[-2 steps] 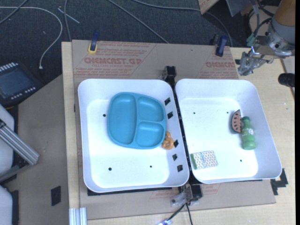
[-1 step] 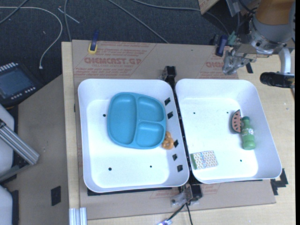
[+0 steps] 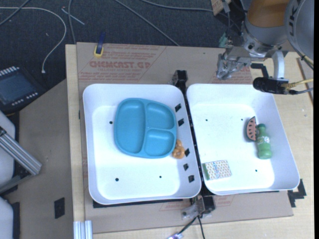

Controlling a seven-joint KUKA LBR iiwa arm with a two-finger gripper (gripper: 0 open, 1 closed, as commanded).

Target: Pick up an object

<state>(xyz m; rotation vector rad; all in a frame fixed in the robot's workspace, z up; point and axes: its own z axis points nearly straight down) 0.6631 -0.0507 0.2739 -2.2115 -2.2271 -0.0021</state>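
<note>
The right bin [image 3: 279,108] holds a green bottle [image 3: 262,143] near its right wall, a watermelon-slice toy [image 3: 249,129] touching the bottle's top, and a small patterned packet [image 3: 217,170] near the front left corner. A blue divided plate [image 3: 145,127] lies in the left bin [image 3: 94,133], with a small orange-brown piece [image 3: 178,150] at its right edge. My gripper [image 3: 227,71] hangs above the bench just beyond the right bin's back rim, well apart from all the objects. Nothing shows between its fingers.
A black hinge and clips [image 3: 181,108] run between the two bins. Cables [image 3: 75,14] lie on the dark floor at the back. A black device [image 3: 15,86] sits at the left, and a metal rail [image 3: 20,153] lies below it.
</note>
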